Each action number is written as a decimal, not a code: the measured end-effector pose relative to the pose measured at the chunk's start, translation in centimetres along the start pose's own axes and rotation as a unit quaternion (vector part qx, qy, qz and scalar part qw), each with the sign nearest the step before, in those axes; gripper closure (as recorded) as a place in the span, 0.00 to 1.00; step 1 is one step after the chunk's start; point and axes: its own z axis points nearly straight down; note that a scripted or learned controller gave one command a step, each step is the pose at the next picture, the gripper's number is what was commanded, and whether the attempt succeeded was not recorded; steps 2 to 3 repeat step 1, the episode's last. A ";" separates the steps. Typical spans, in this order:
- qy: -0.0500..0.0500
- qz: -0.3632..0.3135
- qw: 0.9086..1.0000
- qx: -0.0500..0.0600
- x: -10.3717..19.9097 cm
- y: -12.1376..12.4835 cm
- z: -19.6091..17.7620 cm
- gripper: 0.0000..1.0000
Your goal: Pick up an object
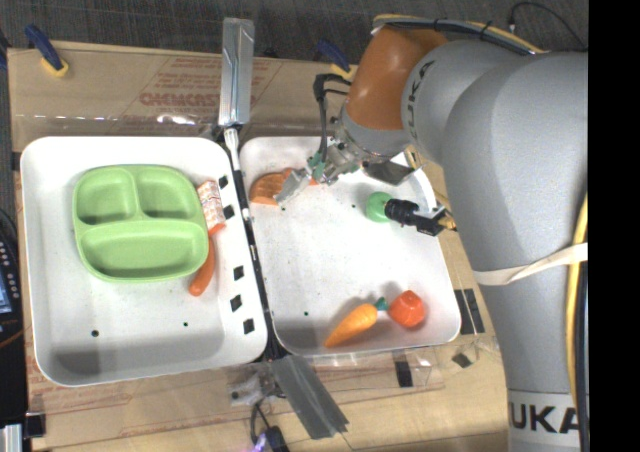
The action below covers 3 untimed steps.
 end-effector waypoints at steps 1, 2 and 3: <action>0.000 -0.002 1.000 0.000 0.0 0.1 -0.8 1.00; 0.000 -0.002 1.000 0.000 0.0 0.1 -0.8 1.00; 0.000 -0.002 1.000 0.000 0.0 0.1 -0.8 1.00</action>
